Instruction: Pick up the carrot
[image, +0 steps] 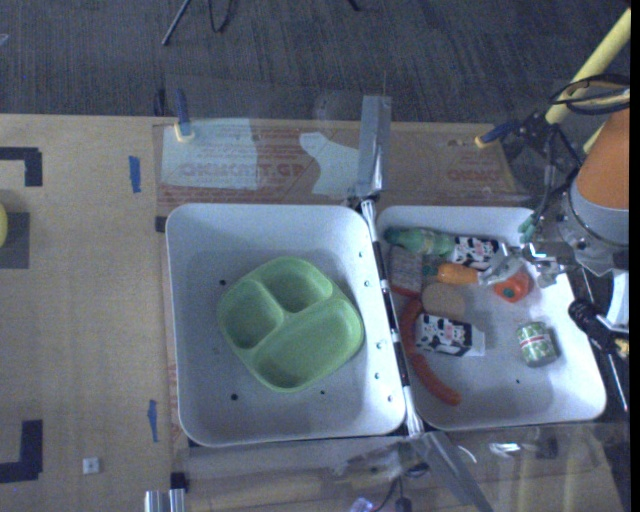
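The carrot, a short orange piece, lies in the upper middle of the right bin. It sits between a cow-print carton and a brown bread-like piece. My gripper hangs over the bin's upper right part, to the right of the carrot and apart from it. Just below and left of the gripper lies a small round orange item. The grey arm with its orange band comes in from the right edge.
The right bin also holds a green vegetable, a second cow-print carton, a curved red piece and a green can. The left bin bears a green divided plate.
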